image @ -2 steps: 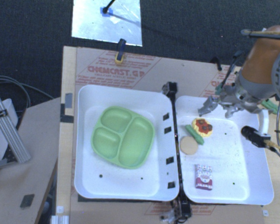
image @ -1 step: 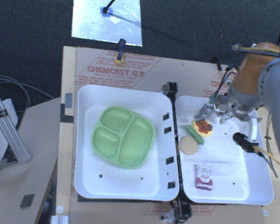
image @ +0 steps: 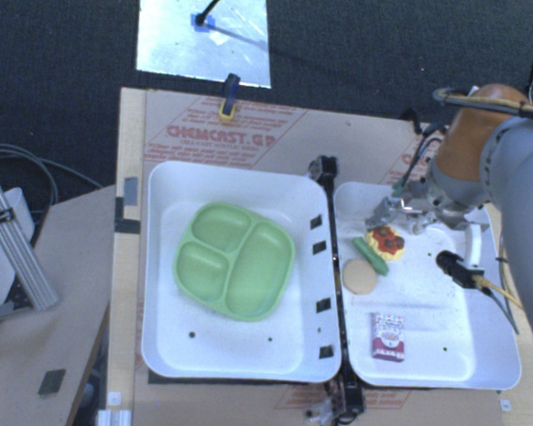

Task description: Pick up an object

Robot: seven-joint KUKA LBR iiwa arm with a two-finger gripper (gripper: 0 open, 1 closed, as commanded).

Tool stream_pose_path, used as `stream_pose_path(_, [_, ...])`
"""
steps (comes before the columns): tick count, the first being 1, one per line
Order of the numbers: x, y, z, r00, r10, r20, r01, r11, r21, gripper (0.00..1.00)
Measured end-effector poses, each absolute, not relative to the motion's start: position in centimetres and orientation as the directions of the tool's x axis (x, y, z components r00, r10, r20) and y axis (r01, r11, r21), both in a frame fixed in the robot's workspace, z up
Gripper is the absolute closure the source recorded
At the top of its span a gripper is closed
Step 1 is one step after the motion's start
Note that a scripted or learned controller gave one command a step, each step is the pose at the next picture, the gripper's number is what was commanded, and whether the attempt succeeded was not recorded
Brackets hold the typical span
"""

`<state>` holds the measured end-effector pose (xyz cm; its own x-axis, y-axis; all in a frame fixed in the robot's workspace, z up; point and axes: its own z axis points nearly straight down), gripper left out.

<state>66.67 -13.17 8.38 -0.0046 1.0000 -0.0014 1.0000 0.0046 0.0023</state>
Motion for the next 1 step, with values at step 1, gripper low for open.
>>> stream_pose_path(1, [66.8,-13.17,9.69,-0.007,1.0,-0.002,1.0,0.007,0.007,1.0])
